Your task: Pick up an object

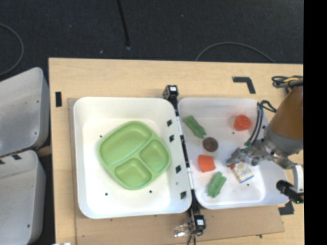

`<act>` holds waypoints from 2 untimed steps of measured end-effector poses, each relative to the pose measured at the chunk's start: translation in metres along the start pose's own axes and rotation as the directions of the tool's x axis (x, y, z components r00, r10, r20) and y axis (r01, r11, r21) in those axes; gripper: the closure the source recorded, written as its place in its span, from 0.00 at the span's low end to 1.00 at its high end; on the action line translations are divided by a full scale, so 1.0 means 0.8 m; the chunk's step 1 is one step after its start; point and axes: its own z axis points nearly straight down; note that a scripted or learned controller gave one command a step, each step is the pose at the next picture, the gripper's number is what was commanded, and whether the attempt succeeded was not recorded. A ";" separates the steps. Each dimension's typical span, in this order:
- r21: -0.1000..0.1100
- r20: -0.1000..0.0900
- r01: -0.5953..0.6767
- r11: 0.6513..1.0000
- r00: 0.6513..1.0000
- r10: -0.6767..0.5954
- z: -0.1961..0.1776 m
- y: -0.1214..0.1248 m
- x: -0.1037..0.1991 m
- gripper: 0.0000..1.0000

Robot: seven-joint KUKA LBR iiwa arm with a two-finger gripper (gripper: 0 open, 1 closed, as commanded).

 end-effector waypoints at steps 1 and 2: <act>-0.005 0.002 -0.005 1.000 1.000 0.005 -0.015 0.001 -0.002 1.00; -0.009 0.002 0.006 1.000 1.000 -0.006 -0.094 0.005 0.003 1.00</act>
